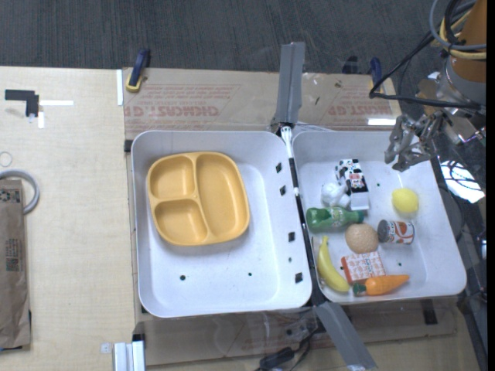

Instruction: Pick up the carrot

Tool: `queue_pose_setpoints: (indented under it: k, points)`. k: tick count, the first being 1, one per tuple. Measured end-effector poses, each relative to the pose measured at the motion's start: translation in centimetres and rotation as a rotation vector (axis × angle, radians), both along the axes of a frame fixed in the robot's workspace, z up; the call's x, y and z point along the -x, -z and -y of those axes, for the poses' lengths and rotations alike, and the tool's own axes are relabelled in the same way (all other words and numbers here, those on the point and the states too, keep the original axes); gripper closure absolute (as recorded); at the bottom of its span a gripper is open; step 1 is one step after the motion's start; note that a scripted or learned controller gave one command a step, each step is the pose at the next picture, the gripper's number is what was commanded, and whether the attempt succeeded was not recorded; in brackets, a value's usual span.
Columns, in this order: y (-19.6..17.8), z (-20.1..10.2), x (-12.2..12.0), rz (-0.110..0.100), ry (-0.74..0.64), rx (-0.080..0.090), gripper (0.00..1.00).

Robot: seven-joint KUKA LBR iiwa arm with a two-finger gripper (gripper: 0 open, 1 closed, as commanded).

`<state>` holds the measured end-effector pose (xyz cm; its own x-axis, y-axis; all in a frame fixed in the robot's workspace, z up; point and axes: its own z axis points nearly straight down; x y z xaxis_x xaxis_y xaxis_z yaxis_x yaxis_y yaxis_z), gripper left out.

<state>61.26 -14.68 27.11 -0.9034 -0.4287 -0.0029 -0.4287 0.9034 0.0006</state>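
Pale wood is showing on the counter (69, 207), which is carrying two shallow white bins side by side. The left bin (216, 284) is holding a yellow divided plate (199, 198). The right bin (441, 230) is holding a jumble of small things. The grey arm (464, 37) is reaching in from the right, and its hand (408, 147) is hanging above the far right corner of the right bin. How far the hand is opened I cannot tell from here, and nothing is showing in its grip.

Down through the smaller things: a green bottle (334, 218) is lying on its side, a banana (331, 267) is curving along the bin's near left, and a red-and-white carton (363, 267) is sitting just beside it. The carrot (384, 284) is lying flat against the near wall of the right bin, touching that carton's near edge. A brown ball (361, 239), a small can (396, 232) and a lemon (404, 201) are lying between the carrot and the hand.

I'd say the job is only at the approach: the hand is well apart from the carrot. The next move is calling for a sweep toward the near wall, then a descent across the carrot's width, clear of the carton.
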Motion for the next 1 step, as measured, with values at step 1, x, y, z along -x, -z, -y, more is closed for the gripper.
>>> queue_pose_setpoints:
  k: [1]
  points:
    - [-1.19,-0.3,-4.39,0.003,-0.125,0.001,1.0]
